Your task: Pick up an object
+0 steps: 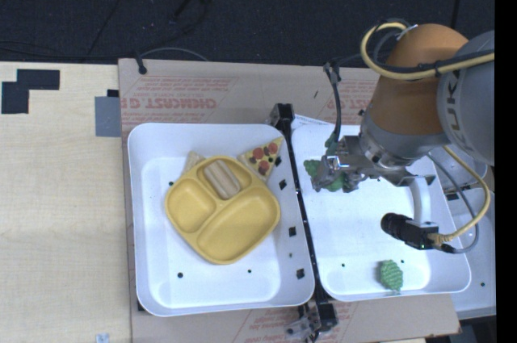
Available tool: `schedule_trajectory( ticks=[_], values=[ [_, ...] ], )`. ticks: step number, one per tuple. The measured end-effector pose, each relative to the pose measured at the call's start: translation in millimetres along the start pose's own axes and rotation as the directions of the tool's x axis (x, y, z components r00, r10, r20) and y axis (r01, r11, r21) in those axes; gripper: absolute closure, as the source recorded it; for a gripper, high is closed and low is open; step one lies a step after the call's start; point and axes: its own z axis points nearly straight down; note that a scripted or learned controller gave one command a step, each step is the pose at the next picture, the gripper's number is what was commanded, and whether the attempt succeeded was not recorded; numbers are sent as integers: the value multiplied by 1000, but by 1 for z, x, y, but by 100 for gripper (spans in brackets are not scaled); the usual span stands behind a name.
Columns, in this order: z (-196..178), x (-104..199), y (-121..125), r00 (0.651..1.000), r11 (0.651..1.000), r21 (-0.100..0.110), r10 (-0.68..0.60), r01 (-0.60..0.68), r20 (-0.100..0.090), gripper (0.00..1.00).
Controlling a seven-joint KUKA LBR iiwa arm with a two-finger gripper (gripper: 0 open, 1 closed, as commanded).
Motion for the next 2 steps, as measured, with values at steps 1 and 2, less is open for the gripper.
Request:
schedule_trajectory(
  ticks=[1, 2],
  values=[
    [-3, 52, -6, 1000, 1000, 1, 2, -2, 1, 100],
    [-4, 97, -7, 1000, 1000, 1, 3, -3, 2, 100]
  ],
)
